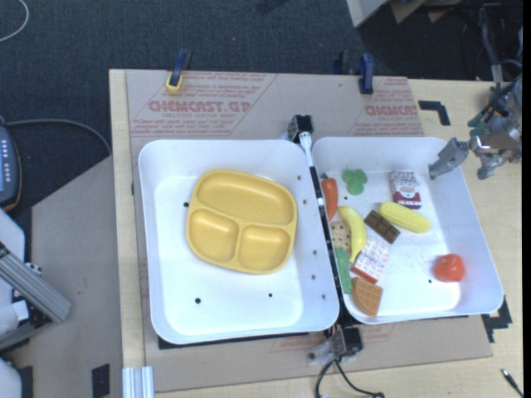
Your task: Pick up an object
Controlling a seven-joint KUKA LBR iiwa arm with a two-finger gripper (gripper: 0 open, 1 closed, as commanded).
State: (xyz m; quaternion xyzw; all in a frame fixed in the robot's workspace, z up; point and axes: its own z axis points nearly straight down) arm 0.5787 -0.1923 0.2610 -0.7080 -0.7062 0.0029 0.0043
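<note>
The right bin point(473, 214) holds several toy foods: an orange carrot point(330, 197), a green piece point(355, 181), a red and white packet point(405, 189), a yellow corn cob point(404, 216), a brown chocolate bar point(382, 226), a banana point(356, 231), a red tomato point(449, 267) and a waffle point(367, 296). My gripper point(467, 162) hangs over the bin's far right corner, above and to the right of the packet. It is open, with nothing between its fingers.
A yellow divided plate point(241, 220) lies in the left bin point(166, 280). A black hinge strip point(316, 191) runs between the bins. Blue clamps point(365, 73) and a yellow clamp point(175, 79) hold the cardboard sheet at the far edge.
</note>
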